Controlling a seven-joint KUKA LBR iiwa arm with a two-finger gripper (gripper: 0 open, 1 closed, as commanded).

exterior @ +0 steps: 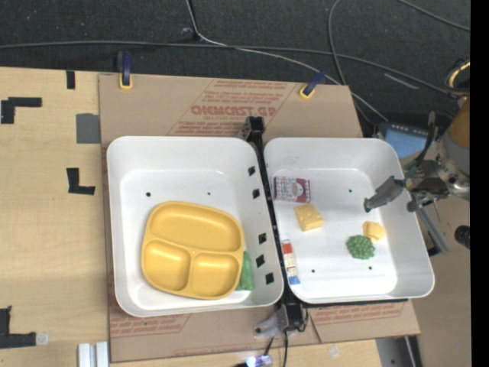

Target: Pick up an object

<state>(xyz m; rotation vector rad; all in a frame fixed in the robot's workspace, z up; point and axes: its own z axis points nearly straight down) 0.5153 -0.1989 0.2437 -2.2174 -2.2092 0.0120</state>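
Two shallow white bins sit side by side on a brown cardboard sheet (pixel 229 105) that covers the wooden counter (pixel 46 205). The left bin (pixel 122 159) holds a yellow divided tray (pixel 192 249), which fills its lower middle, with a green item (pixel 246 272) tucked against the tray's 3 o'clock edge. In the right bin (pixel 336 155), a small purple and white packet (pixel 292 189) lies toward 10 o'clock, and a pale yellow block (pixel 309 219) sits just beside it at its 5 o'clock. A narrow tube with red and blue markings (pixel 289 260) lies along the bin's left wall toward 7 o'clock. A green broccoli-like piece (pixel 361 246) rests toward 4 o'clock of the bin, and a small yellow piece (pixel 374 230) lies near it at its 1 o'clock. The arm reaches in from 3 o'clock, and its gripper (pixel 391 193) hovers over the right bin's right side, above and apart from the small yellow piece. One dark finger points toward 8 o'clock; whether the fingers are spread or pressed together cannot be told, and nothing shows between them. Black cables (pixel 229 44) trail across the dark floor at 12 o'clock.
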